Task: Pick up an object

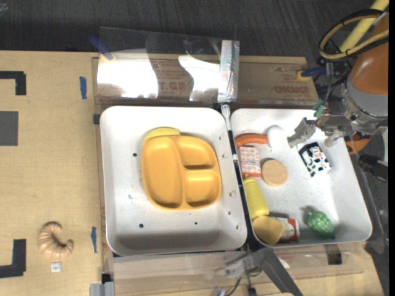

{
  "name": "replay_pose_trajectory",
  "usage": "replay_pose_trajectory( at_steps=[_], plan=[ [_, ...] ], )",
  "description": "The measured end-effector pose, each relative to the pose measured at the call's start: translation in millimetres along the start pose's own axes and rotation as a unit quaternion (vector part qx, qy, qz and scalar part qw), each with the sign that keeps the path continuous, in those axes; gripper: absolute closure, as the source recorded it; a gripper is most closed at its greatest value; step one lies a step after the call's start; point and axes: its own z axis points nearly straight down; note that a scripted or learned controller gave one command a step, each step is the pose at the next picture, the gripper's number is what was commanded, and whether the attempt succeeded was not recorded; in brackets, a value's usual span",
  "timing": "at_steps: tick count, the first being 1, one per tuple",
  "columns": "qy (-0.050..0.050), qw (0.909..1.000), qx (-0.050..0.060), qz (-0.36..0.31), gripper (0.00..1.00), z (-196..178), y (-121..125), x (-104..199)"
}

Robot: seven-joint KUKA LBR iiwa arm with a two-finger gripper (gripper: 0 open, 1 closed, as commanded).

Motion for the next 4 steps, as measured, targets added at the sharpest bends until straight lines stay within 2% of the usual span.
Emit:
replay_pose_trajectory(
  at_steps=[1, 2, 3, 4],
  plan=[
    [0.0, 1.0, 0.006, -0.007, 0.0, 108, -14, -50],
    [-0.006, 0.9998, -0.018, 0.012, 0.0, 144, 31, -64],
    [-0.007, 0.9998, -0.017, 0.004, 0.0, 150, 39, -67],
    [-0.015, 0.9995, -0.028, 0.005, 1.0, 132, 44, -73]
  ],
)
